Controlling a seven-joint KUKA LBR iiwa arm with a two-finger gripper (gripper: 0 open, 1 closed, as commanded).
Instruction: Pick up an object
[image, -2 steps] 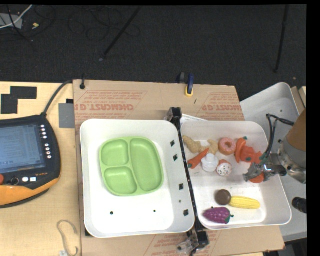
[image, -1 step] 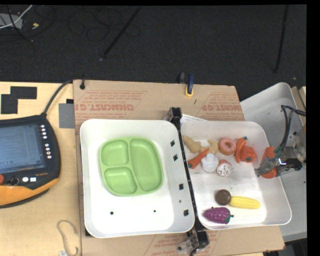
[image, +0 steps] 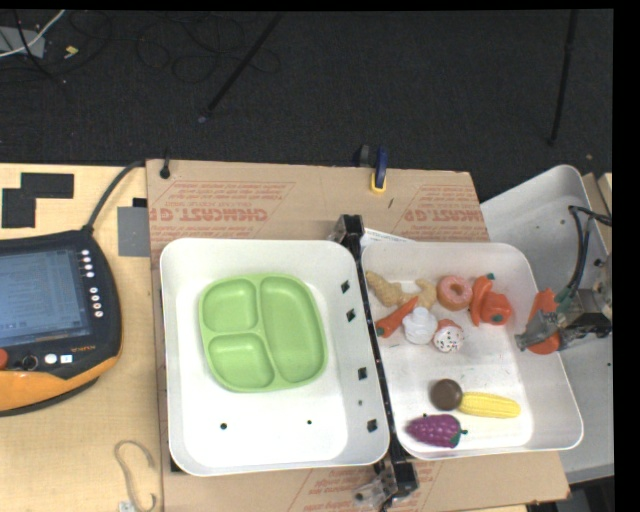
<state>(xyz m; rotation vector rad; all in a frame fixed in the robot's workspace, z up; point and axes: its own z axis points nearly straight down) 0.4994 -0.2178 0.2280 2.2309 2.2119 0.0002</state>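
Observation:
The right bin (image: 545, 425) holds several toy foods. At the back lie a pink donut (image: 455, 292), an orange-red pepper (image: 488, 303), a carrot (image: 397, 318) and a beige piece (image: 383, 290). A white piece (image: 420, 325) and a white speckled ball (image: 448, 339) sit mid-bin. Near the front are a brown ball (image: 446, 393), a yellow corn cob (image: 488, 405) and purple grapes (image: 434, 431). My gripper (image: 540, 335) hangs at the bin's right rim, apart from all the toys, with an orange part showing on it. Nothing is seen in it.
The left bin (image: 190, 430) bears a green divided plate (image: 263, 332). A black divider (image: 365, 340) runs between the bins. A tablet-like pendant (image: 50, 310) lies at far left on the bench. A grey-white panel (image: 560, 200) stands behind my arm at right.

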